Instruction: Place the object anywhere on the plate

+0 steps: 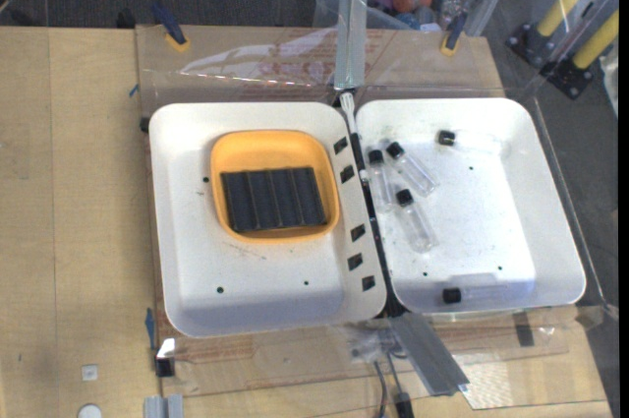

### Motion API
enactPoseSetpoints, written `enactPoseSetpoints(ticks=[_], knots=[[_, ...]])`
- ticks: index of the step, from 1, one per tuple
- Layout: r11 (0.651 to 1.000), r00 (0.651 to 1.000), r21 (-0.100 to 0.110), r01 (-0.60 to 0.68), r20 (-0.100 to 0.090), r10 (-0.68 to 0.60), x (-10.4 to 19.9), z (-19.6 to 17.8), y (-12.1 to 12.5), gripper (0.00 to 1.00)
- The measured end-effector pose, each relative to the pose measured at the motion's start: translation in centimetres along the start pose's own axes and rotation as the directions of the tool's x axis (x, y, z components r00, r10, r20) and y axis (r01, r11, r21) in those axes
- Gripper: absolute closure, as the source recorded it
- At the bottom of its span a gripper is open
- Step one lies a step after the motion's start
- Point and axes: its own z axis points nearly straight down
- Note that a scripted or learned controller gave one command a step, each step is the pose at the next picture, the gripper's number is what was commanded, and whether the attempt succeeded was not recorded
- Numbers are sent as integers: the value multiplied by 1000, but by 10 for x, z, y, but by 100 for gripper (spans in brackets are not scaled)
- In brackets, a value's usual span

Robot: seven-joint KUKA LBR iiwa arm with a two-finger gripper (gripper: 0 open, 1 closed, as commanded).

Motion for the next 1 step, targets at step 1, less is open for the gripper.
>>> enactPoseSetpoints(ticks=[1], knots=[[999,999,0,47,1,-47,0,0,0,100]])
